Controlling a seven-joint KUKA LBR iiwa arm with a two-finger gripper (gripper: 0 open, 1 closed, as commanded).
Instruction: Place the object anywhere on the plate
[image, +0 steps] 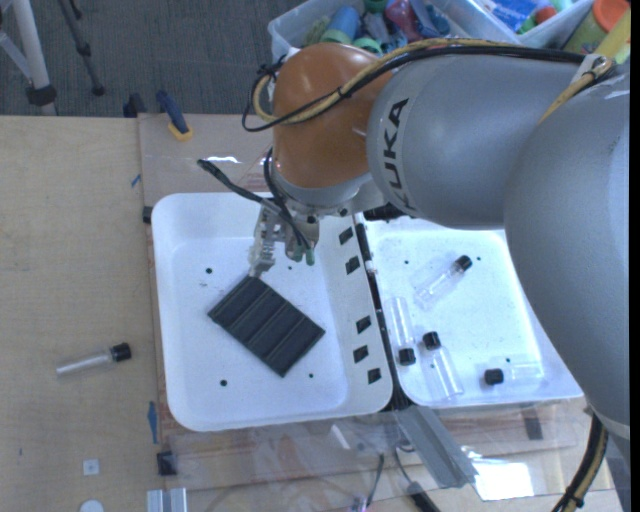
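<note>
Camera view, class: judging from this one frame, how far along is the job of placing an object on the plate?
Done: the gripper is over the left bin, just above the dark ribbed plate's upper corner. In hand: I can't make out any object between its fingers. Left: nothing lies on the plate, while clear vials lie in the right bin.

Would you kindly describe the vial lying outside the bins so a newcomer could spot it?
Start at the left bin, then look left onto the wooden bench. The vial lies there alone, clear with a black cap; the other vials sit in the right bin.
</note>
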